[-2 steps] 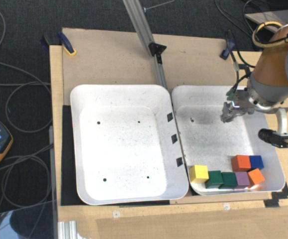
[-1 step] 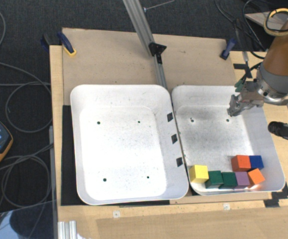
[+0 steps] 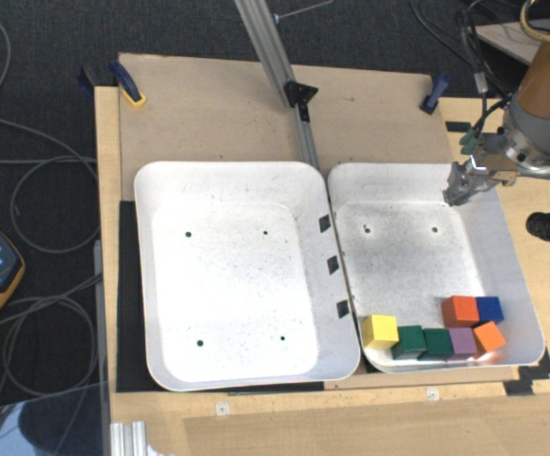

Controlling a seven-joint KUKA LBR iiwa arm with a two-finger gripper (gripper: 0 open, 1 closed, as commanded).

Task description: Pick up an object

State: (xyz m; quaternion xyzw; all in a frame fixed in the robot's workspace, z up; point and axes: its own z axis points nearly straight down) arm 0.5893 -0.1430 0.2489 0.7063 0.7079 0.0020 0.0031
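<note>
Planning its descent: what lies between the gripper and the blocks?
Only bare bin floor separates the gripper from the blocks, per the camera view.

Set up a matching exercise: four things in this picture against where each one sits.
Things:
1. yellow block
2. blue block
3. hand
4. blue clamp

Places:
A. far edge of the bench
B. over the right bin's far right corner
C. leftmost of the block cluster
D. right of the red block

Pairs: 1-C, 2-D, 3-B, 4-A
</note>
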